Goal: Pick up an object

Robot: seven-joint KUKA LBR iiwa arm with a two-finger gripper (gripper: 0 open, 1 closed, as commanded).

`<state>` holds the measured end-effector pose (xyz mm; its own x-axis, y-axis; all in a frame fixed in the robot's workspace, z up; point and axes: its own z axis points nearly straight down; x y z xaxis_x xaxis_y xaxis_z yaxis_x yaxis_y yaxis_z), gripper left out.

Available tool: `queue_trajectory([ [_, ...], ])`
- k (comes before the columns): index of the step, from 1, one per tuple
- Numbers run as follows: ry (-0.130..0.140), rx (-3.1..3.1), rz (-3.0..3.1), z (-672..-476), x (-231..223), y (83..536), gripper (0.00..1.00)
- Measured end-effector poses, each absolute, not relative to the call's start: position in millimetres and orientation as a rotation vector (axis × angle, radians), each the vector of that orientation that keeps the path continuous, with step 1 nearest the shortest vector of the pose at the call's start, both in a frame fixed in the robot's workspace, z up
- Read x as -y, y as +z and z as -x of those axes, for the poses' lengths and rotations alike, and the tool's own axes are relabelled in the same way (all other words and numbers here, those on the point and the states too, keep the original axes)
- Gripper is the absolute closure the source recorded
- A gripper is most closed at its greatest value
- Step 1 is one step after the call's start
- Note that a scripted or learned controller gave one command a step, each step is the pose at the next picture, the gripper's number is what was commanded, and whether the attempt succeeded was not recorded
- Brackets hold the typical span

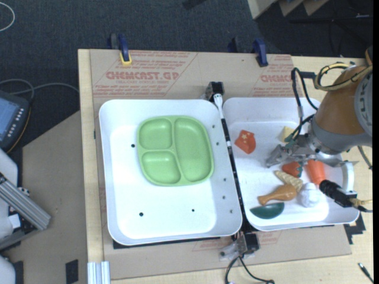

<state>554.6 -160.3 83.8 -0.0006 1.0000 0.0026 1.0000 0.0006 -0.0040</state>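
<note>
Green is what I see first: a divided tray (176,150) sits in the left bin (118,218). Right of the tray, in the right bin (260,120), lie an orange block (245,141), a tan piece (284,191) and a teal scoop (267,210). My gripper (283,154) hangs low just right of the block; whether it grips anything I cannot tell.

bins (112,176): smooth white plastic, slight sheen | divided plate (175,150): matt pale-green plastic | surface (177,76): brown paper-faced board, matt, red print | clamps (124,47): blue and yellow plastic at far edge | arm (346,108): glossy orange band, matt grey shell | spoon (267,210): glossy dark-teal plastic | floor (89,10): dark rough carpet
</note>
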Motion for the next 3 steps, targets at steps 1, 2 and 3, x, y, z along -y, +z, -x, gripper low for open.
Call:
queue_trajectory([
  [1, -0.001, 2.219, 2.222, -555.2, 161, 95, 1.0],
  [2, -0.004, 2.226, 2.225, -557.4, 161, 138, 1.0],
  [3, -0.005, 2.228, 2.225, -563.3, 164, 182, 1.0],
])
